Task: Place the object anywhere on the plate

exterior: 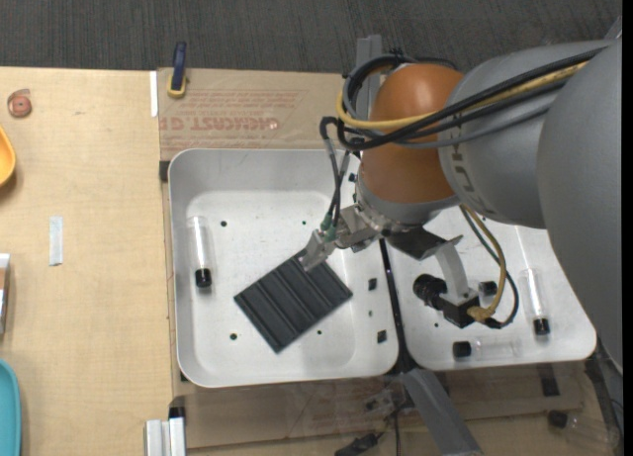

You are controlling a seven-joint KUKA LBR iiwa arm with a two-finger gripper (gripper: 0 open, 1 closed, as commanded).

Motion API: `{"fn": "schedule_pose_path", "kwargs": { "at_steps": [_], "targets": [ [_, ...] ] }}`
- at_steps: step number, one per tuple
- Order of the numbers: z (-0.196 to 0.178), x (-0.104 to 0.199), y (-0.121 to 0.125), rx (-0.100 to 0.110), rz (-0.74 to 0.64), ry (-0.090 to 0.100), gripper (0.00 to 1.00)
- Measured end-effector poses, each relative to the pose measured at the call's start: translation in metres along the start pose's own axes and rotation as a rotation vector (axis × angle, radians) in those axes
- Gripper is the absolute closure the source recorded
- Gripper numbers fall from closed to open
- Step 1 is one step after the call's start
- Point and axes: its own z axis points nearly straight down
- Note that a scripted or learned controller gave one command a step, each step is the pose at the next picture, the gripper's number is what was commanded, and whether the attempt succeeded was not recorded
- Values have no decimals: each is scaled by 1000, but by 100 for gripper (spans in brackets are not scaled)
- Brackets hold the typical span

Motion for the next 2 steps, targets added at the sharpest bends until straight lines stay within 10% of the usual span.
{"fn": "schedule_pose_path", "kwargs": {
  "at_steps": [1, 2],
  "targets": [
    [-61, 47, 52, -2, 158, -1, 0],
    [8, 54, 162, -2, 61, -2, 0]
  ]
}}
